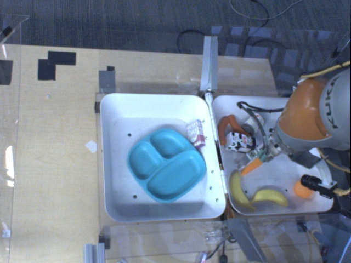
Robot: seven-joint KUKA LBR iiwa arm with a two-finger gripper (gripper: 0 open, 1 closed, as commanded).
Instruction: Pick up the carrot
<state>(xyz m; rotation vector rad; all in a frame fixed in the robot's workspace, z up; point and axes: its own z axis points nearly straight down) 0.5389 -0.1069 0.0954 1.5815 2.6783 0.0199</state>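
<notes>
The carrot (251,167) lies in the right bin (285,211), just far of the banana (253,193). The hand (261,155) sits right at its far end, in the grasping step; whether it holds the carrot I cannot tell. Next calls for a firm closing, then a lift.

The two white bins (115,163) appear as smooth moulded plastic with a soft sheen. The blue divided plate (167,165) is smooth, matt plastic. The bench (49,147) presents a pale wood-grain finish. The arm's orange band (304,111) is glossy. The bananas (258,193) have a smooth, waxy skin. The carrot (251,167) is probably plastic; resolution limits certainty.
</notes>
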